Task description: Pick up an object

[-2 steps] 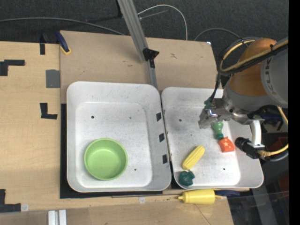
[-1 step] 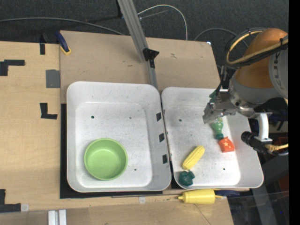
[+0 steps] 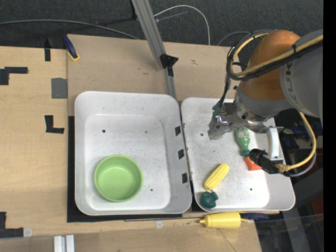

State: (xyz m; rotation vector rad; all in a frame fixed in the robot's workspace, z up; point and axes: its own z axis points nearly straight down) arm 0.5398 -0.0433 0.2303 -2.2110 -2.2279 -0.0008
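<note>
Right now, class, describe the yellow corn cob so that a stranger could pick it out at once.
Find the right-hand white bin, the one under the arm. Near its front edge lies the corn cob, tilted. It is yellow and ridged, unlike the dark green lump just below it and the green bottle-shaped toy further back.

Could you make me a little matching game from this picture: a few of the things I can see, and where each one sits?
Things:
1. round light-green plastic bowl
2. yellow toy corn cob
3. yellow plastic squeeze bottle
4. small dark-green toy lump

Places:
A. on the bench, in front of the bins
B. left bin
C. right bin, front-left corner
D. right bin, near its middle

Pairs: 1-B, 2-D, 3-A, 4-C
</note>
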